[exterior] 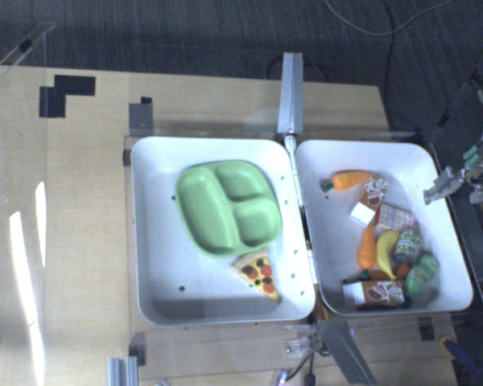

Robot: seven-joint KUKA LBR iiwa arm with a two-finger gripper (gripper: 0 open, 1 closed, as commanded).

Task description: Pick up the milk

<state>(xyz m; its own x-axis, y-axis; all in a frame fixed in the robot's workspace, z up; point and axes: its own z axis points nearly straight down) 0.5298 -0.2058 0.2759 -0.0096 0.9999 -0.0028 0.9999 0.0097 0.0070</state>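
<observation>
The milk (378, 293), a small carton, is lying on its side at the near edge of the right bin (444, 215), crowding against a banana (385, 251), a carrot (367, 250) and other toy groceries piled there, seemingly as a jumble to pick from. The left bin (153, 240) is holding a green divided plate (229, 204) and a pizza slice (258, 273). The hand (455, 182) is hanging over the right bin's far right rim, well apart from the milk, touching nothing; whether it is released or clenched, I cannot tell
</observation>
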